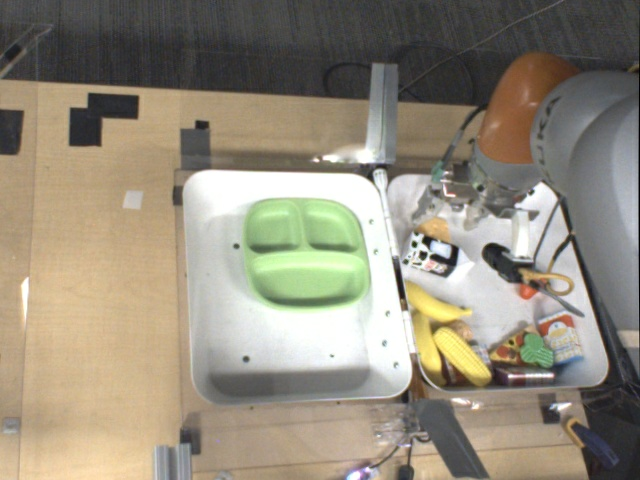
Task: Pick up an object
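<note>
So the thing closest to the gripper [452, 206] is a small black and white box [430, 256] lying flat near the top left of the right bin [596, 368], with a little tan lump [436, 229] just above it, touching or nearly so. My guess is the box is light and stiff, probably cardboard or plastic, so pinching it across its short sides should work, though a glossy surface could slip. The tan lump is too small to tell what it's made of.

Further down the same bin there's a banana [437, 306], soft and curved, best taken across the middle, and a corn cob [462, 356] beside it. Scissors with orange handles [530, 278] lie on the right side, thin and flat, awkward to get under. Bottom right is a clutter of small colourful packets [540, 348].

The gripper hangs over the top of the right bin, but I honestly can't tell its state from here. The left bin [210, 298] has a green divided plate [305, 251].
</note>
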